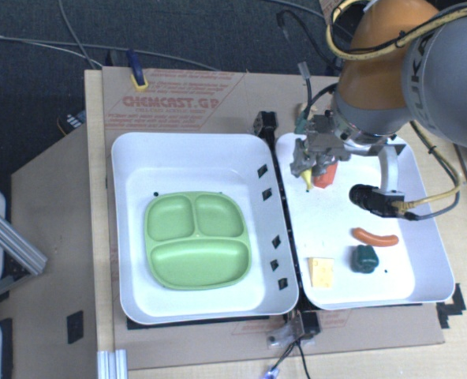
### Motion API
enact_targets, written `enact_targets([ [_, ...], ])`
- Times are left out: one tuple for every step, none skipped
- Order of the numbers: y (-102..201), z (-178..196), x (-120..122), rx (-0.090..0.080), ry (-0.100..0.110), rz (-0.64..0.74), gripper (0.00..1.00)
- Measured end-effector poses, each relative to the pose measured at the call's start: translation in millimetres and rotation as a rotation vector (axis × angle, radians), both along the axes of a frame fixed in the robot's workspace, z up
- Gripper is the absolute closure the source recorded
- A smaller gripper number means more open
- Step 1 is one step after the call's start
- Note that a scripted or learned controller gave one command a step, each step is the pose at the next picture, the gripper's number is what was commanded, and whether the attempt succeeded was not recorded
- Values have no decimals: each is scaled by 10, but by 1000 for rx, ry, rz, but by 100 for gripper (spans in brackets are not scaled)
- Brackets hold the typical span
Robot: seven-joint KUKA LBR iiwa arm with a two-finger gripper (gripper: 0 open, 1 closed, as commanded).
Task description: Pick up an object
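Observation:
My gripper (315, 163) hangs over the upper left part of the right bin (427, 284). A small orange-red object (325, 178) lies directly under it, partly hidden by the gripper body, and whether it is gripped is unclear. A thin yellow piece (307, 182) shows beside it. Lower in the same bin lie an orange sausage (375, 237), a dark teal lump (365, 259) and a yellow cheese slice (322, 272).
The left bin (129, 204) holds a green divided plate (196, 239). A black divider with clips (276, 212) runs between the bins. A black cable fitting (373, 199) hangs from the arm over the right bin. Cardboard lies beneath both bins.

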State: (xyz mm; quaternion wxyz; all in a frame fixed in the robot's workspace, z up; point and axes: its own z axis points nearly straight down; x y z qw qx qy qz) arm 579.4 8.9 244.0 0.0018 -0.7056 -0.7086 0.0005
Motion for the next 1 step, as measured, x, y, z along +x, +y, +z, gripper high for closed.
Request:
enact_targets([
  [514,54,-22,1,-4,2,100],
])
